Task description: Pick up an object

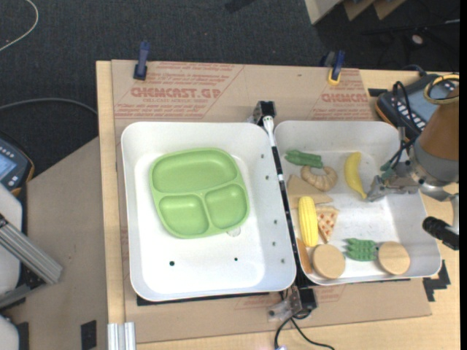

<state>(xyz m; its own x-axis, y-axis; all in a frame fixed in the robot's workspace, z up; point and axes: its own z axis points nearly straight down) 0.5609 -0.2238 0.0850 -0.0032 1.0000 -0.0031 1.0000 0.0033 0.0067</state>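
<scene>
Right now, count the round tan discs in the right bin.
2. One round tan disc lies at the near edge below the corn; the other disc lies right of the green toy.

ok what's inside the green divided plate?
Nothing visible in any of the three compartments of the green divided plate; it sits alone in the left bin. Whatever lies beneath the plate is covered.
</scene>
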